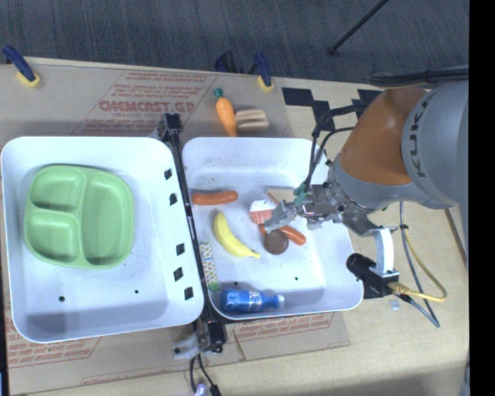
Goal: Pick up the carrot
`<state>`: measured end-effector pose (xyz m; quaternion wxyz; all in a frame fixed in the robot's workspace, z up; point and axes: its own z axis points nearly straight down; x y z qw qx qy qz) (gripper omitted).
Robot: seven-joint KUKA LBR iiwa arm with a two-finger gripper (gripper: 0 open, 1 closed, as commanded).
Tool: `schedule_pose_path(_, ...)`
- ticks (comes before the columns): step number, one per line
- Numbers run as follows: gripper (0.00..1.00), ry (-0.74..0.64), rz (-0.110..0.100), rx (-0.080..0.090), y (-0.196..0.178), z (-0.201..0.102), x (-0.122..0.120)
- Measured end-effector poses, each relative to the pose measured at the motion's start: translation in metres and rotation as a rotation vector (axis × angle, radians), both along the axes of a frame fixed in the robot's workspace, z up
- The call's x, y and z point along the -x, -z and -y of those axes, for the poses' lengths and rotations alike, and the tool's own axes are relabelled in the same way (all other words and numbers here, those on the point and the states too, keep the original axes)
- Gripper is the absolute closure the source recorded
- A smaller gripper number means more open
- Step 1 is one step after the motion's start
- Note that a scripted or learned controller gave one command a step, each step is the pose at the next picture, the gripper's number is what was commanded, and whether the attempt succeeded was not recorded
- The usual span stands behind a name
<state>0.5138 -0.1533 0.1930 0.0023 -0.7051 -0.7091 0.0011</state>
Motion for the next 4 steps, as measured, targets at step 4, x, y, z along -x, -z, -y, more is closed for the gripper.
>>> schedule_pose_path(4, 0.00, 0.458, -0.001, 0.002, 0.002, -0.108, -0.001)
